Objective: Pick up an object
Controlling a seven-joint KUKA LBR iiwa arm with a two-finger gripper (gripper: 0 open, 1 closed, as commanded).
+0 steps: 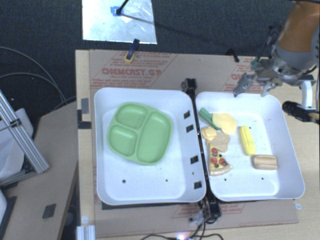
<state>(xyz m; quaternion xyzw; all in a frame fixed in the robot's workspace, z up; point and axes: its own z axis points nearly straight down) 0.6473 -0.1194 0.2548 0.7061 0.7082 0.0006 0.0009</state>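
Two grey fingers of the gripper (254,87) stand spread apart with nothing between them, hanging over the far rim of the right white bin (287,134), apart from everything in it. Nearest below lie the pale yellow rounded toy piece (225,122) and the green leaf-like strip (205,116) touching it, then the yellow corn cob (247,139) by itself, and the tan bread-roll shape (264,162) toward the near side. By the divider, the small yellow wedge (208,133), the beige cookie-like piece (220,142) and the pizza slice with red dots (218,164) crowd together. The left white bin (102,134) carries only a light green sectioned plate (140,132).

The risk, I judge, is descending into the cluster: the fingers could land on two pieces, push them aside, or close on a flat slice and slip. The corn, lying alone, looks safer, though it may roll if gripped off-centre. A drop straight down could clip the rim.
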